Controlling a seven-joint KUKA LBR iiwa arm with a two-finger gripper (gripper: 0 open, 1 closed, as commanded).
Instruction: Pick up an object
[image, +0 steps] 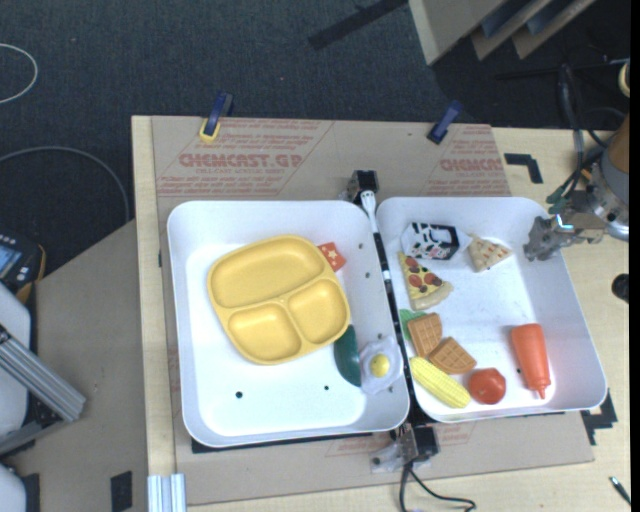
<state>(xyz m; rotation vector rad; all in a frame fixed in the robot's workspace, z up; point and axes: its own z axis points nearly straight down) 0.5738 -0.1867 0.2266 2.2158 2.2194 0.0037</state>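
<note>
Two white bins sit side by side on the bench – the left bin (200, 330) and the right bin (570, 320), their inner rims touching down the middle. Biggest thing in the left one is a single yellow divided plate (280, 298), three compartments, lying flat and tilted a little. Peeking out from behind its upper right edge is one small orange-red piece (332, 256), mostly covered, hard to name. Below the plate's right corner a dark green shape (346, 358) is half hidden under a fried egg toy (378, 364) that rests against the bin wall.

Over to the right bin, counting: one orange-red bottle (531, 358) lying near the right wall, one corn cob (440, 382) at the bottom, two waffle pieces (438, 345) touching each other, one pizza slice (424, 281), one black-and-white cow-patterned item (431, 240), one tan wedge (487, 254) and one tomato (487, 386) just beside the corn.

The arm is cut off at the right edge. Its gripper (545, 240) hangs over the right bin's upper right rim, well apart from the toys – dark and blurred, so I cannot tell how it is set, and nothing shows in it.
</note>
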